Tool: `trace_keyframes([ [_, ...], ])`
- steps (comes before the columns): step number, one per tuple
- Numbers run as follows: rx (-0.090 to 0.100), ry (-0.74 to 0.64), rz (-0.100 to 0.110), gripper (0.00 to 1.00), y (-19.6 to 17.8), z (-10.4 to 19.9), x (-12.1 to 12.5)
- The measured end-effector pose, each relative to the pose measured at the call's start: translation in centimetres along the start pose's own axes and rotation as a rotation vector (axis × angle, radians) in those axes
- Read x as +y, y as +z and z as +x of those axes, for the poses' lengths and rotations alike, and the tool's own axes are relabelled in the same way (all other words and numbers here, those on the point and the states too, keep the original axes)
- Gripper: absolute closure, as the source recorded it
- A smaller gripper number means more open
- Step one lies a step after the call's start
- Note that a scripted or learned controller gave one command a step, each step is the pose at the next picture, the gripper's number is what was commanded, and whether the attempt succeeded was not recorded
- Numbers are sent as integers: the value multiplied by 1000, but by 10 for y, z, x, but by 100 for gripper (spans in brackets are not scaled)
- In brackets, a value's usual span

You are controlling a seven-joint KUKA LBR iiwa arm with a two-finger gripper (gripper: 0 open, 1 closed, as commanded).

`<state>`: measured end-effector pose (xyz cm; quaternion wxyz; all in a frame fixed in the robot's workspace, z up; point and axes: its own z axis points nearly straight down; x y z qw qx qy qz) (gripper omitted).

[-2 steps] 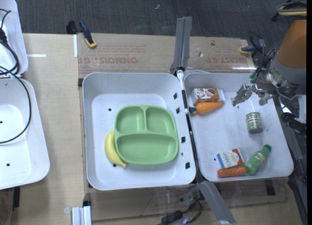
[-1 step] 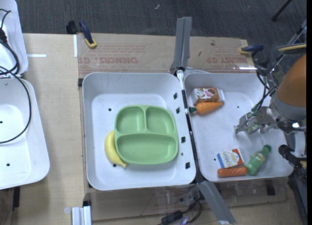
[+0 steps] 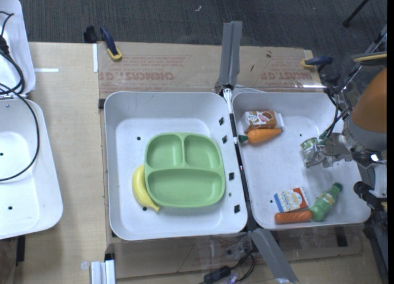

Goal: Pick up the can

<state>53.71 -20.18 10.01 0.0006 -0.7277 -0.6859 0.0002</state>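
Claw: my gripper [image 3: 315, 153] sits at the right side of the frame, low over the right bin [image 3: 271, 215]; whether it is spread or closed I cannot tell.
Can: the silvery can [image 3: 308, 150] lies at my claw's tip on the bin floor, right of centre; whether I grip it is unclear.
Arm: grey, with the orange band [image 3: 375, 104] at the far right edge.
Below me: a green bottle [image 3: 325, 201], a small carton [image 3: 290, 199] and a sausage [image 3: 293, 217] near the bin's lower rim.
Upper left of this bin: a carrot [image 3: 263, 135] against a packet [image 3: 261, 118].
Left bin [image 3: 117, 153]: a green divided plate [image 3: 184, 170], a banana [image 3: 143, 190] touching its left edge.
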Motion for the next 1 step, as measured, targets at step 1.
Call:
trace_keyframes([
  [1,-2,241,1,100,-86,68,44],
])
